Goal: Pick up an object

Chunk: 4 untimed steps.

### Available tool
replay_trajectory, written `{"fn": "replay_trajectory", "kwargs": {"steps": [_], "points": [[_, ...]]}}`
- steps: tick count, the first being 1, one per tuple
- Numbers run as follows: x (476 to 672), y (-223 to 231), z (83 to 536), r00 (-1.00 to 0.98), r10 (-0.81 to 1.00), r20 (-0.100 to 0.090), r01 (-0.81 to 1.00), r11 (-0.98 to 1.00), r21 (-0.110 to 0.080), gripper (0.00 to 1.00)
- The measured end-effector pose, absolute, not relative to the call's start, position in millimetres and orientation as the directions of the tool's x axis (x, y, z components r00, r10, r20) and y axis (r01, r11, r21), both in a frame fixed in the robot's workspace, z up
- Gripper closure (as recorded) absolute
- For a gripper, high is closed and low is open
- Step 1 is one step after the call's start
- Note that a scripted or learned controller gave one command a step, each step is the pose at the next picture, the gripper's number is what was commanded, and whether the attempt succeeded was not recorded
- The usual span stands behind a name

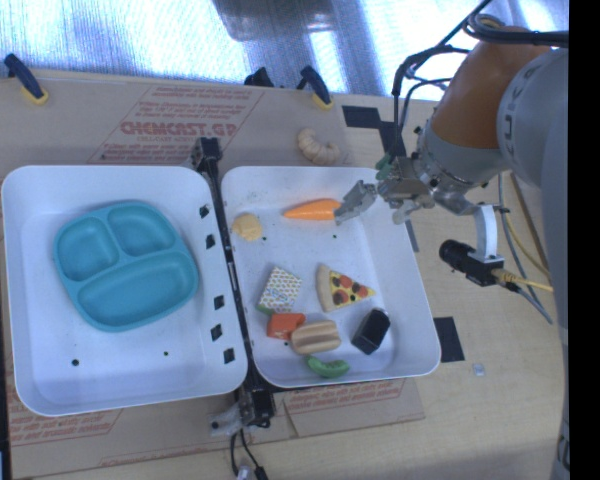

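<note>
Cardboard-covered bench (160,118), two white bins side by side. Right bin (405,278): orange carrot (313,209) near the far wall, its tip just beside the gripper (352,206); finger spread cannot be told, nothing seen held. Also pizza slice (341,288), hot dog (315,337), black block (371,331). Left bin (20,298): blue divided plate (126,263).

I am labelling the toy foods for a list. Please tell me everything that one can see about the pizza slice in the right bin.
The pizza slice is a small toy wedge, probably plastic, with a pale yellow top, dark red and black topping spots and a tan crust edge. It lies flat on the floor of the right bin, near the middle, its tip pointing toward the near right. Nothing touches it.
</note>
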<state>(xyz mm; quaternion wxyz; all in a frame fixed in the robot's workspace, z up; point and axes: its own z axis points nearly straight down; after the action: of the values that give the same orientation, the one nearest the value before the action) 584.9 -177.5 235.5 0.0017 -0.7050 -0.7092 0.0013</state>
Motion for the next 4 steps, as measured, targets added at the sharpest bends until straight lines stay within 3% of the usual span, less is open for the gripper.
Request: {"fn": "replay_trajectory", "kwargs": {"steps": [1, 2, 3, 4], "points": [[652.4, -159.6, 101.9, -0.114, 0.994, -0.001, 0.994, 0.114, -0.001, 0.00], [652.6, -159.0, 111.9, -0.118, 0.993, 0.000, 0.993, 0.118, -0.003, 1.00], [652.5, -158.9, 111.7, -0.118, 0.993, 0.000, 0.993, 0.118, -0.003, 0.00], [656.1, -109.0, 93.6, -0.018, 1.000, -0.010, 1.000, 0.018, -0.004, 0.00]]}}
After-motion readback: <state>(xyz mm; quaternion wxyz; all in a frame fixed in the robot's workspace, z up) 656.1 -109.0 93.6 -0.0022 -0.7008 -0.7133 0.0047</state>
